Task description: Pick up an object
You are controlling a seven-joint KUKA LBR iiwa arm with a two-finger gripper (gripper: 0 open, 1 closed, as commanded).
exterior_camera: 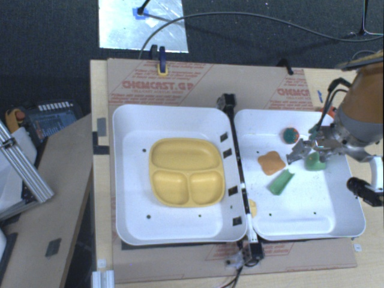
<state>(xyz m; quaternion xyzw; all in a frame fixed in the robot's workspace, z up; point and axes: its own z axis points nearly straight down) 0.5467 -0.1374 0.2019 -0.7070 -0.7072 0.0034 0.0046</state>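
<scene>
The gripper [307,150] hangs low in the right bin [300,221], over a green piece [314,161]; whether it's spread or closed, I cannot tell. 3 loose pieces lie nearby, presumably as pick targets: orange block [271,162], green wedge [280,182], teal ball [291,135].

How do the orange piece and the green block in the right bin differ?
The orange piece is flat and squarish; the green block is longer and lies at a slant. The orange piece sits farther up the bin; the green block lies just below it. Both rest on the right bin floor, left of the gripper.
</scene>
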